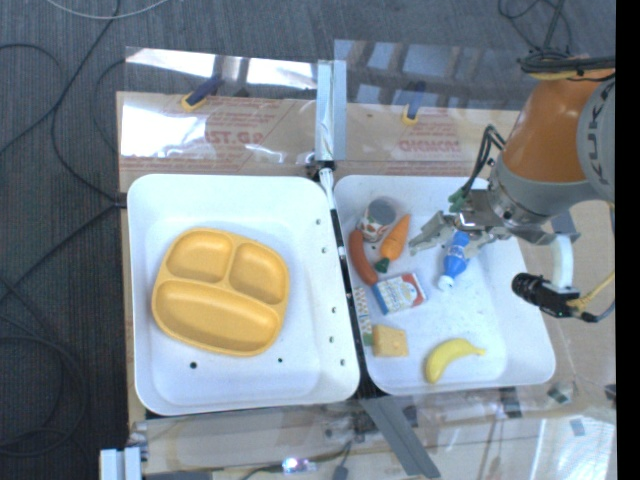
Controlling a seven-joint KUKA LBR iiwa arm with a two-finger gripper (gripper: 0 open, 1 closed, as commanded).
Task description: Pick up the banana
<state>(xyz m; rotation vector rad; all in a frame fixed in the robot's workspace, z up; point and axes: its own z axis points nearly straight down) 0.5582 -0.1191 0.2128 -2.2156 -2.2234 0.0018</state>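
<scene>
You have a yellow 3-compartment tray (221,290) in the left bin (140,268); the right bin (530,353) holds a carrot (395,238), carton (398,293) and bottle (455,261). The banana (452,357) lies near its front edge, long axis left-right, unobstructed. The gripper (432,232) hovers spread apart, grasping nothing.

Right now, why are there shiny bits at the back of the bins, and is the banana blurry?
In the camera view, the clear wall behind the bins catches the light and gives white glare; the banana is a bit soft but easy to see, with hardly any shadow.
</scene>
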